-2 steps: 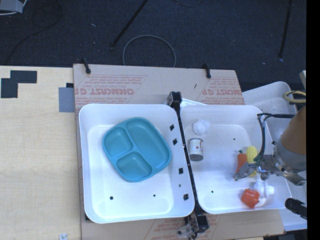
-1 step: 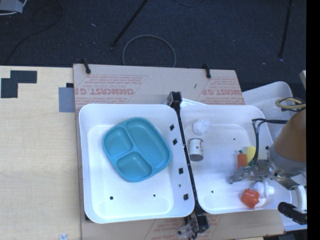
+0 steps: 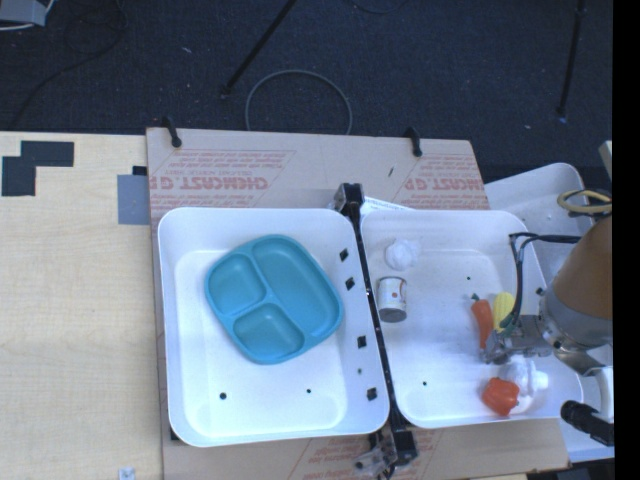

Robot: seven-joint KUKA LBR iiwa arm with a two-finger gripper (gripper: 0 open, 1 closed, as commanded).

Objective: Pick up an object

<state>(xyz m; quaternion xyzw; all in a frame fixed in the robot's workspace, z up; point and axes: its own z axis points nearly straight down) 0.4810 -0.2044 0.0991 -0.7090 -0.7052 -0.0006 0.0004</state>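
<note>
Reaching in from the right edge of the frame, the gripper is sitting low in the right bin, at its lower right; whether it is gripping anything I cannot tell, since the metal parts are blurring together there. Just left of it an orange carrot-shaped object is lying beside a yellow piece; just below it an orange-and-white object is resting near the bin's lower right corner. Toward the upper left of this bin a small white lump is lying above a grey metal cup. Across the divider, a blue sectioned plate is lying tilted in the left bin.
</note>
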